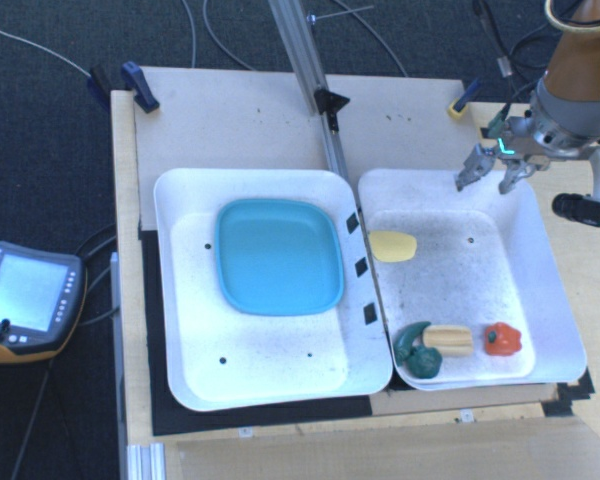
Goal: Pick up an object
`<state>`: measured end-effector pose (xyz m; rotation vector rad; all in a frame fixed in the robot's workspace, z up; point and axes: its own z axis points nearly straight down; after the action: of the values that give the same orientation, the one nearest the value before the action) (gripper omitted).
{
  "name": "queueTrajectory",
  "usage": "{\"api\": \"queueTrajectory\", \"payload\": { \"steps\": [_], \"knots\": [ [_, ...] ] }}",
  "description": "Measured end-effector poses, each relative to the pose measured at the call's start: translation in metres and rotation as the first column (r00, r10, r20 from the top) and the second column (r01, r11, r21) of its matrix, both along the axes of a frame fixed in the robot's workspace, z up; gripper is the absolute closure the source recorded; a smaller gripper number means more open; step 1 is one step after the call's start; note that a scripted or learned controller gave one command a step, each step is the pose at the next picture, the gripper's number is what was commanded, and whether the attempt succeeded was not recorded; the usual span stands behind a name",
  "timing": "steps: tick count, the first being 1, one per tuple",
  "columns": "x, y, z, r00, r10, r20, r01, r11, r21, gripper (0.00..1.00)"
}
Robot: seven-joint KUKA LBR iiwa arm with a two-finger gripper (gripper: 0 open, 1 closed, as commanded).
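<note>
So the biggest thing here is the pale wooden bench [240, 118], with two shallow white plastic bins sitting side by side on it. The left white bin [180, 368] has a square turquoise plastic plate [280, 256] lying flat in the middle of it. The right white bin [550, 268] is where all the small grabbable stuff is.

The grey arm with the orange band [578, 63] comes in from the right, and its two-finger gripper [494, 173] hangs over the far rim of the right bin, up near the top corner. The fingers look spread apart with nothing between them, so I'd call this the approach stage: nothing picked yet, no contact with anything.

Candidates, bigger to smaller: a pale yellow rounded piece [392, 246] sits alone against the bin's left wall, well apart from everything else. Along the near edge there's a little row: a dark green leafy toy vegetable [418, 350], touching a tan cylinder-shaped block [448, 340], and just beside that a small red toy pepper or tomato [501, 339].

My guess is the easy target is the yellow one, since it's isolated. The near-edge trio is cramped, and the fingers could bump a neighbour or the bin wall. Either way the gripper needs to travel across the bin, line up over a piece, drop down open, then close.
</note>
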<state>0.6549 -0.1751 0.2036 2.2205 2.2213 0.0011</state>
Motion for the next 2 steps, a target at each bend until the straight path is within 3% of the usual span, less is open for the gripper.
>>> {"api": "queueTrajectory", "payload": {
  "steps": [1, 2],
  "knots": [
    [0.0, 0.0, 0.0, 1.0, 0.0, 0.0, 0.0, 1.0, 0.0, 0.0],
    [0.006, 0.0, -0.044, 1.0, 0.0, -0.004, 0.0, 1.0, 0.0, 0.0]
  ]
}}
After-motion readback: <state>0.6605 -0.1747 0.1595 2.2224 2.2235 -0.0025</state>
